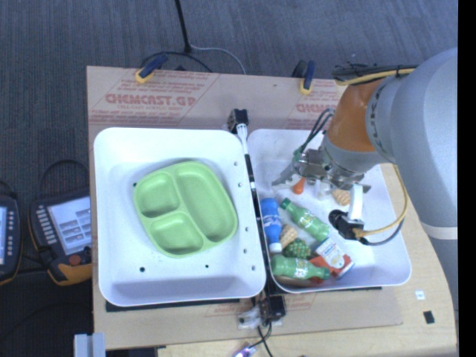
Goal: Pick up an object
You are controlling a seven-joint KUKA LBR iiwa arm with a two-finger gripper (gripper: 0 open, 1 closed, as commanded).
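1. Broadly, two shallow white bins sit side by side on a brown board: the left bin point(111, 222) and the right bin point(387, 262), their inner rims touching along a dark divider strip.
2. Inside the left bin lies a light green plate point(186, 207) with three compartments, tilted, roughly central.
3. Crowding the right bin's lower half, toward 6 o'clock, is a pile of small items: a green bottle point(309, 222) with a white cap lying on a slant, a blue-and-white bottle point(271, 222) against the 9 o'clock wall, a second green bottle point(296, 269) lying along the 6 o'clock wall, a red-and-white packet point(333, 257) at about 5 o'clock, and a small yellowish piece point(288, 236) between the bottles.
4. Over that bin's 12 o'clock half hangs the grey arm point(416, 125) with its orange band; the gripper point(309, 175) is low among metal parts, next to a small orange object point(298, 187). Whether it is clenched or released cannot be told, and nothing is seen grasped.
5. Around the board: yellow-handled clamps point(151, 68) at its 12 o'clock edge, dark carpet beyond, a handheld control pendant point(63, 233) on the floor at 9 o'clock.
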